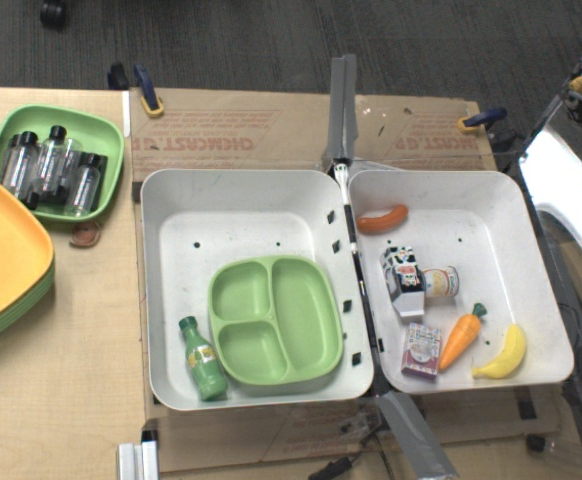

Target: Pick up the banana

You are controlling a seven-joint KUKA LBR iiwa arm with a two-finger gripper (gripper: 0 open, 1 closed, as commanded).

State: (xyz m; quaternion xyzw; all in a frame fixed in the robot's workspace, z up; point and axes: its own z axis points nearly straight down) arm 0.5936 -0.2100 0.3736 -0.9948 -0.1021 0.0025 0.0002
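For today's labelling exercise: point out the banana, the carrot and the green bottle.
banana [502, 355], camera view, middle of its yellow curve.
carrot [458, 341], camera view, middle of its orange body.
green bottle [204, 364], camera view, its body below the neck.

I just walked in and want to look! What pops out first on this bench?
The big green divided tray in the left bin grabs the eye, with a green bottle lying beside it. In the right bin, the yellow banana sits in the near right corner, next to an orange carrot.
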